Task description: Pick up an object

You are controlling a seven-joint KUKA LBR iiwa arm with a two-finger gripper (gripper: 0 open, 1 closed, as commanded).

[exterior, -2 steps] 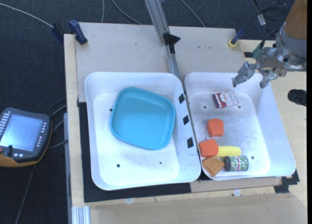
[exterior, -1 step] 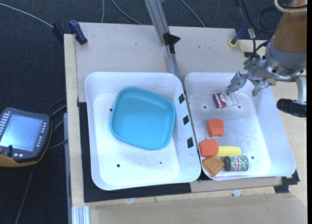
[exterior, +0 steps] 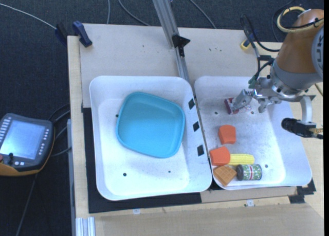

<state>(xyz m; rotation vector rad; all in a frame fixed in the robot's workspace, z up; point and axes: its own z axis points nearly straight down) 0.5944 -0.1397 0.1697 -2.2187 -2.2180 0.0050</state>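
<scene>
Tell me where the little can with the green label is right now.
The can lies on its side in the right bin, near its front edge, just below the yellow corn cob and right of the tan waffle piece.

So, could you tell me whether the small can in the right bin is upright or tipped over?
Tipped: the can lies on its side beside the corn.

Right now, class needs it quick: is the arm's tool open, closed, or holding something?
Tool: above the right bin, near a small reddish object; open, closed or holding cannot be told.
</scene>
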